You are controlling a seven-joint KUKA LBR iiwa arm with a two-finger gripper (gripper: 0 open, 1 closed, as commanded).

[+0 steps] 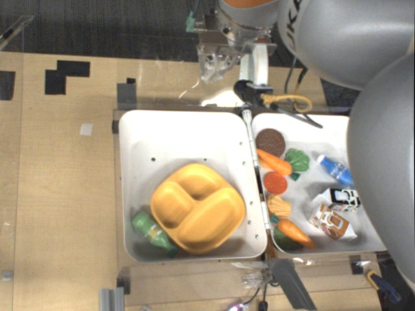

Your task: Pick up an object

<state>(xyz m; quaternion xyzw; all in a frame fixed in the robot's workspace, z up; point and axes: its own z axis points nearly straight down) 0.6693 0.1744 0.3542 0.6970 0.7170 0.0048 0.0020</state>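
My gripper [214,65] hangs high over the bench beyond the far rim of the two bins, near the divider between them, with nothing seen in it. The left bin [162,131] holds a large yellow divided dish [198,206] and a green item [149,229] tucked at its near-left corner. In the right bin [327,135] lie a brown disc [270,140], an orange carrot [273,162], a green piece [297,159], a red ball [275,183], a blue bottle [334,168] and a snack packet [332,220].
A second carrot [295,232] and a yellow ridged piece [280,206] lie at the right bin's near-left corner. A small black-and-white item [343,197] sits by the packet. The grey arm covers the upper right and overhangs the right bin's right side.
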